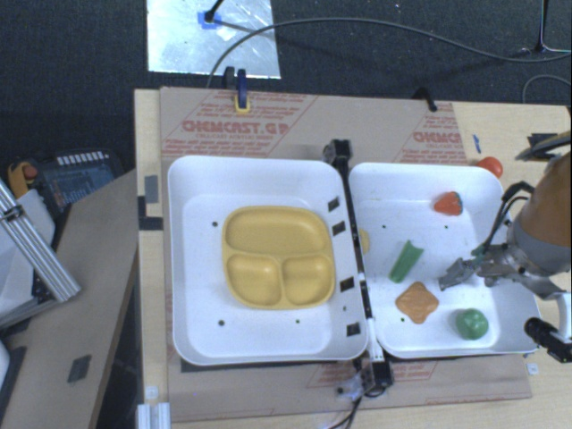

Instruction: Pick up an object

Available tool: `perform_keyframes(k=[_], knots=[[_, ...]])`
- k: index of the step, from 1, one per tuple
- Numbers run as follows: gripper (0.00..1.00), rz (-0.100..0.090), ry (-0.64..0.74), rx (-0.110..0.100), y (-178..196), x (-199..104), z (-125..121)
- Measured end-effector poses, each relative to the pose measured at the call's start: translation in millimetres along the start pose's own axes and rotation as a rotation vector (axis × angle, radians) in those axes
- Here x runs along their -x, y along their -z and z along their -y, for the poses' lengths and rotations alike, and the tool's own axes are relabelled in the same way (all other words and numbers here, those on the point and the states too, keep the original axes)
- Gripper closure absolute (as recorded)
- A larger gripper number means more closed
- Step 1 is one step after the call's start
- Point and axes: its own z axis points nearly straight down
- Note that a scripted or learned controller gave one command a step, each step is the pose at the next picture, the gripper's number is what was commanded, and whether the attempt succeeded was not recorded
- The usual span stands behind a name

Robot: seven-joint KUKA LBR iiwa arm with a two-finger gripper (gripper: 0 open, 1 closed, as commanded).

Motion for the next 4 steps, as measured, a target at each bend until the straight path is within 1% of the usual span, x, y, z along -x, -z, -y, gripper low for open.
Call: perform_keyframes(k=[1, 2, 4], knots=[[1.0, 0.002, -0.001, 0.005, 13.1, 1.0, -1.3], [1.0, 0.004, 0.001, 0.009, 75.1, 5.8, 2.2], [1.0, 0.003, 0.003, 0.007, 158.1, 5.5, 1.7]])
